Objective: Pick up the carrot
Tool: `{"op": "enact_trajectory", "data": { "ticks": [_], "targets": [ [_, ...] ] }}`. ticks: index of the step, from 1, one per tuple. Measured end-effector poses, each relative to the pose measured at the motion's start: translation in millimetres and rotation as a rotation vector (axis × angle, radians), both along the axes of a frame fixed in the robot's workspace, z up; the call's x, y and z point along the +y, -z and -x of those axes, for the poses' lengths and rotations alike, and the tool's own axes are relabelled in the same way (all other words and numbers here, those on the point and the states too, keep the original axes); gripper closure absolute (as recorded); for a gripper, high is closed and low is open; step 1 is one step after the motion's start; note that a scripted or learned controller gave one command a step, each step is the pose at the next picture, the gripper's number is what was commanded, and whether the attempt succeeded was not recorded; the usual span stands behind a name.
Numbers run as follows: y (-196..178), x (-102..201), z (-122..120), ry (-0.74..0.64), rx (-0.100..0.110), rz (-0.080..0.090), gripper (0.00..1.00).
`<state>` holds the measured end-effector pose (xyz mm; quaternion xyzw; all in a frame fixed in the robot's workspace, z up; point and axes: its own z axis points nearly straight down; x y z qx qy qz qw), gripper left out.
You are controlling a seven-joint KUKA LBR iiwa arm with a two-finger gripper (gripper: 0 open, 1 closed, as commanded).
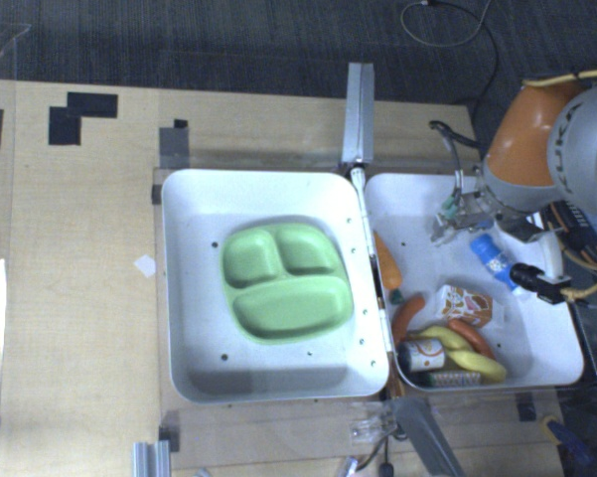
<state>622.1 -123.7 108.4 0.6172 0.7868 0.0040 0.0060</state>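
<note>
Two-finger metal gripper [457, 214] hovers over right white bin [417, 199], jaw state unclear; long orange carrot [384, 261] lies against dividing wall, awkward reach.

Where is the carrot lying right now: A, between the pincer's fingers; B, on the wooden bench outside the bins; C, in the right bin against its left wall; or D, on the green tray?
C: the carrot lies in the right bin, along its left wall beside the divider.
</note>
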Motion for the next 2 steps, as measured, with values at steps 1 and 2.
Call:
{"op": "enact_trajectory", "data": {
  "ticks": [1, 2],
  "targets": [
    [20, -8, -31, -0.26, 0.004, 0.003, 1.0],
    [-74, 28, -34, -0.523, 0.004, 0.006, 1.0]
  ]
}}
